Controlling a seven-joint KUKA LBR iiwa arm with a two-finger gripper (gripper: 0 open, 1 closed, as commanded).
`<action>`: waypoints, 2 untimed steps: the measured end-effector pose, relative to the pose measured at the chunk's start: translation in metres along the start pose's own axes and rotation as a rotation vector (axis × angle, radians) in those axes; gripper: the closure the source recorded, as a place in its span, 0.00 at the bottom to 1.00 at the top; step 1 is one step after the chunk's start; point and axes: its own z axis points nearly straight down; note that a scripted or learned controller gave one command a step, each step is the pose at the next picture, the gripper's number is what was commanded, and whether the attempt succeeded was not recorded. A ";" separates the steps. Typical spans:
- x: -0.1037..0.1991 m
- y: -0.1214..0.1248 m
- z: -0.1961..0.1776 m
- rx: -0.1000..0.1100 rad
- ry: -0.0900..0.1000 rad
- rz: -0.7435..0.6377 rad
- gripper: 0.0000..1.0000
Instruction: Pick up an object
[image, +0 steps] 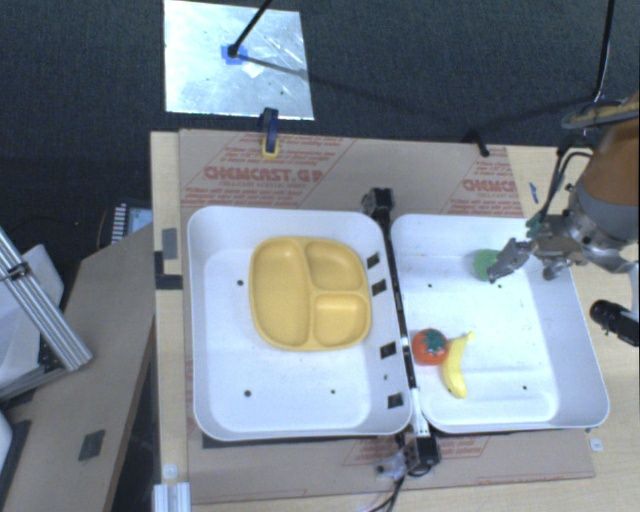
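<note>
— Two white bins side by side; what fills the left bin (225, 400)?

— One yellow divided plate (308, 293), three compartments, near its middle.

— And the right bin (560, 395)?

— The grey arm (605, 215) reaches over its right rim. Its gripper (505, 262) sits low at the upper part, right against a green object (485, 263). Whether the fingers are open or closed on it, I cannot tell.

— Anything smaller?

— A yellow banana (455, 367) near the bin's lower left, and a red tomato (430, 346) touching the banana's left side, well apart from the gripper.
</note>
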 end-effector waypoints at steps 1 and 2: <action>0.000 0.003 -0.007 -0.012 -0.002 -0.003 0.00; 0.001 -0.006 0.041 -0.009 -0.001 0.000 0.00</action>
